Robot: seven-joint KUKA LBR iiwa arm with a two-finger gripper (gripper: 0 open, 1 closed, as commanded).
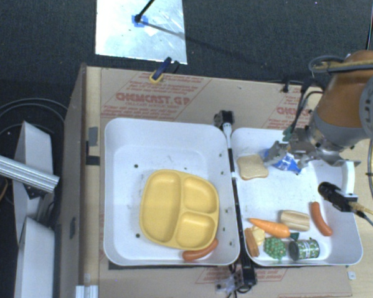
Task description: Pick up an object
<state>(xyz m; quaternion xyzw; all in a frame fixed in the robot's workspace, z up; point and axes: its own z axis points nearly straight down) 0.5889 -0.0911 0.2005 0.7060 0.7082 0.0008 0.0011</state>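
My hand [290,156] hangs over the far part of the right bin [350,247], right above a small blue object [290,164], and my own wrist hides the fingers, so I cannot tell whether they are clenched or released, nor whether they touch the blue thing; what that object is stays hard to make out. Just left of it lies a slice of toast [253,167]. Along the near side of the same bin lie a carrot [269,227], its long axis running left to right with the tip toward the left, a bread roll [294,219], a sausage [320,219] slanting toward the near right corner, a piece of broccoli [273,246] and a green can [304,248] on its side, label unreadable. In the left bin [120,173] sits a yellow divided tray [178,208] with a second sausage [199,251] at its near edge. The cardboard [177,95] on the counter carries red print, reversed and unreadable to me.
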